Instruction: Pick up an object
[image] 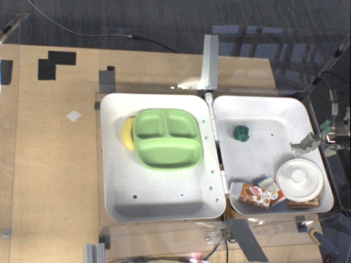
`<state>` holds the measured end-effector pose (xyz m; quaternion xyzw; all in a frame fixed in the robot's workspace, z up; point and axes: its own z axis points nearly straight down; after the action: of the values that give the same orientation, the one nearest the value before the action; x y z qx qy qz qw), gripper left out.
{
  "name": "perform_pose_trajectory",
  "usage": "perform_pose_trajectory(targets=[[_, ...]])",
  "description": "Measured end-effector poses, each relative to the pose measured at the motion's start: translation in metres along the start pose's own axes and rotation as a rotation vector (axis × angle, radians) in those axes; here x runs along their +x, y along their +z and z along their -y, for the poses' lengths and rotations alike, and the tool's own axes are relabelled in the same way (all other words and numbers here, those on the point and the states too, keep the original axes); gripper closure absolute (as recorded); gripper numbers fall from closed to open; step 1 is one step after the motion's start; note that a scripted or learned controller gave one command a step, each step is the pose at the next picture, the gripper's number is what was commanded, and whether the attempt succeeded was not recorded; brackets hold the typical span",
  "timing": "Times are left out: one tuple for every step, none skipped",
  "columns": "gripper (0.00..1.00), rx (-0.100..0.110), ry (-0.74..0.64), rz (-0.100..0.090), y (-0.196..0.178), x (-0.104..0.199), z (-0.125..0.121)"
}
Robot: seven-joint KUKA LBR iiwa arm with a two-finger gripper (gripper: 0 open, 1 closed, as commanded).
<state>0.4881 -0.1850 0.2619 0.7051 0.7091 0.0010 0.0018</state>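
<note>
Looking down at a slant on a pale wooden surface, two shallow white bins sit side by side, their inner rims touching along the middle.

The left bin holds a green divided plate with three compartments, lying flat in the upper half of the bin. A yellow object peeks out from beneath the plate's left edge; most of it is hidden, so its kind is unclear.

The right bin holds four things. A small dark green lump rests alone in the upper left part of the bin, well apart from everything else. A round white bowl-like container sits at the lower right. Just beside it on the left, a red and white printed packet lies flat against the bin's front wall. A thin brown piece shows just under the container's lower edge, mostly hidden.

The hand comes in from the right, at the right bin's right rim, just above the white container and well apart from the green lump. Grey metal parts can be made out there, but they are too small and blurred to tell whether the hand is released or clenched. Nothing can be made out in its grip.
</note>
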Motion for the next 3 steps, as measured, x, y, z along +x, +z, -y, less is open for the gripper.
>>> perform_pose_trajectory(targets=[[0.0, -0.001, -0.027, 0.0, -0.014, 0.01, -0.023], [0.0, 0.001, 0.194, -0.002, 0.074, -0.012, -0.049], [0.0, 0.0, 0.121, -0.001, 0.083, 0.062, -0.11]])
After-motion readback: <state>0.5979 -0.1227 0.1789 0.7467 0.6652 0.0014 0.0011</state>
